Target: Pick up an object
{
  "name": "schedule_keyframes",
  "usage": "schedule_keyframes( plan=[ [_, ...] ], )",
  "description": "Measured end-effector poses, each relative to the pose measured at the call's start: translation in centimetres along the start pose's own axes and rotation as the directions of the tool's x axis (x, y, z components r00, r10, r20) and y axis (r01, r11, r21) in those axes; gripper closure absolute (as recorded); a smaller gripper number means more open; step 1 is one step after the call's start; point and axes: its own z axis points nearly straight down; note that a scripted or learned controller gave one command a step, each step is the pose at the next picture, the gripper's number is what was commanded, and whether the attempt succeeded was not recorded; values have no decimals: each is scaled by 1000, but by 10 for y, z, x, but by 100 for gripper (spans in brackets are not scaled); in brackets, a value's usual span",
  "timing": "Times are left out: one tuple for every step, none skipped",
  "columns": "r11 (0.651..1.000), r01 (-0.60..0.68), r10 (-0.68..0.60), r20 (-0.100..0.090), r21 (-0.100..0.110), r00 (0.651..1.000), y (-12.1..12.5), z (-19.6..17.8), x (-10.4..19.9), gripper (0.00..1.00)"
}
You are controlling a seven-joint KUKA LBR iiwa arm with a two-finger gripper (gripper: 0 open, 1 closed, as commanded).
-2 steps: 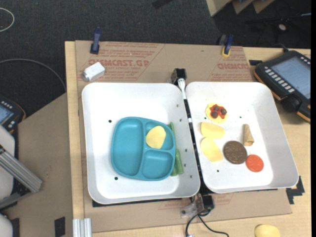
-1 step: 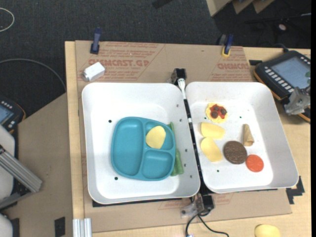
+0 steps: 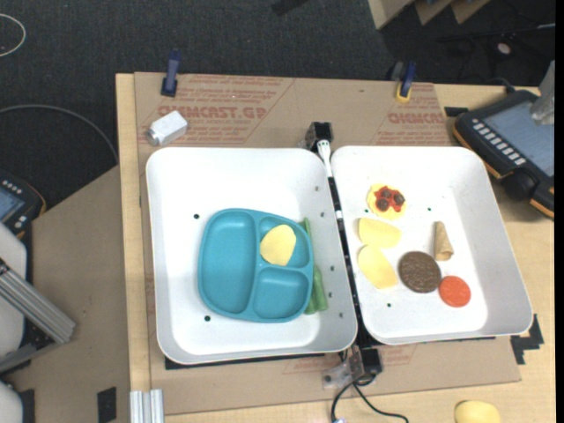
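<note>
Two white bins are sitting side by side: the left bin (image 3: 172,236) is holding a blue divided plate (image 3: 256,266) with a yellow piece (image 3: 278,245) in its upper right compartment. The right bin (image 3: 493,236) is carrying a brown disc (image 3: 419,271), yellow slices (image 3: 377,249), an orange disc (image 3: 455,292) and a small cone (image 3: 441,241).

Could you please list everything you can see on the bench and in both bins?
bins: two, white, side by side on the bench
divided plate: one, blue, left bin
yellow piece: one, on the plate's upper right compartment
green strip: one, against the plate's right edge
yellow slices: two, right bin, left of centre
pastry with red topping: one, right bin, top
brown disc: one, right bin
orange disc: one, right bin, lower right
tan cone: one, right bin
clamps: two, blue, back edge
</note>
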Motion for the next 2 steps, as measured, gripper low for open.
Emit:
schedule_keyframes(
  plan=[
    [999, -10, 10, -4, 32, 1000, -27, 127, -24, 100],
    [1000, -3, 3, 0, 1, 1000, -23, 0, -1, 100]
  ],
)
